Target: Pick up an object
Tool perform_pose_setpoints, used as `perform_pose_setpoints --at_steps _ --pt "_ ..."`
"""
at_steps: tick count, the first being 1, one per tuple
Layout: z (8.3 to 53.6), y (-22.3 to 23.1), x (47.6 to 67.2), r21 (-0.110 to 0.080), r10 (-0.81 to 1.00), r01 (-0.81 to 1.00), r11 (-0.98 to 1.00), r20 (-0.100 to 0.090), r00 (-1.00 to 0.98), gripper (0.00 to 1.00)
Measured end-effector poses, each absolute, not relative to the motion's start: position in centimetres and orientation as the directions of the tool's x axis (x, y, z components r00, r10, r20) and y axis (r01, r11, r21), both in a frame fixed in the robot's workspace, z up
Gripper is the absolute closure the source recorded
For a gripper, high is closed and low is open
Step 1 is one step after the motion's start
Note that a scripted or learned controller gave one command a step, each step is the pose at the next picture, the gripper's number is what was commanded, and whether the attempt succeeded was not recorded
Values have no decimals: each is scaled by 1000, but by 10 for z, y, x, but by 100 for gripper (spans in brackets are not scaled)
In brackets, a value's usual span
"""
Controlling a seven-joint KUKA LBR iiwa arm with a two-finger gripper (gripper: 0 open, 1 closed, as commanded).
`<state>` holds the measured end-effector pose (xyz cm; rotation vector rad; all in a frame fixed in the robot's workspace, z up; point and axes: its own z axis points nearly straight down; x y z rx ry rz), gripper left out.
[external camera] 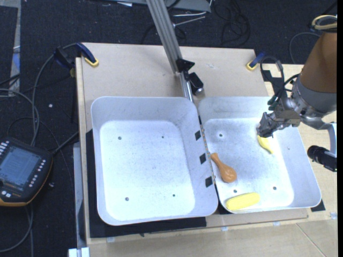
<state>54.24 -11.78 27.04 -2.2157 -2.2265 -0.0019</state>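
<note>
The gripper (266,131) is seen low over the right bin (300,189), right on top of a small yellow piece (266,144), and whether that piece is actually pinched cannot be told, since the tool's dark body hides its tip and the upper end of the piece. The yellow piece is found just below the gripper, touching it or very nearly so, with its lower end poking out toward the bin floor. Further from the gripper, toward the bin's middle, an orange pear-shaped object (224,169) is lying with its thin neck pointed at the divider side. Beyond that, farthest from the gripper along the bin's near rim, a yellow oblong object (243,201) is resting flat. The left bin (102,143) sits well apart from the gripper, across the divider. The step in hand is judged to be the grasp on the small yellow piece. For it to be done well, the tool should be centred across the piece's narrow width, a firm closure should be made before any lift, and the rise should be taken straight up and slowly, so a slipped hold is noticed early.
</note>
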Motion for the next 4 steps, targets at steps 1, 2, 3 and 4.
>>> perform_pose_setpoints --at_steps 1,2,3,4 --pt "260 -75 550 -1 1000 1000 4 1 -4 100" --pt "261 -19 558 0 1000 1000 5 1 -5 100" --pt "253 23 564 -1 1000 1000 4 1 -4 100" --pt "238 79 571 -2 1000 1000 5 1 -5 100"
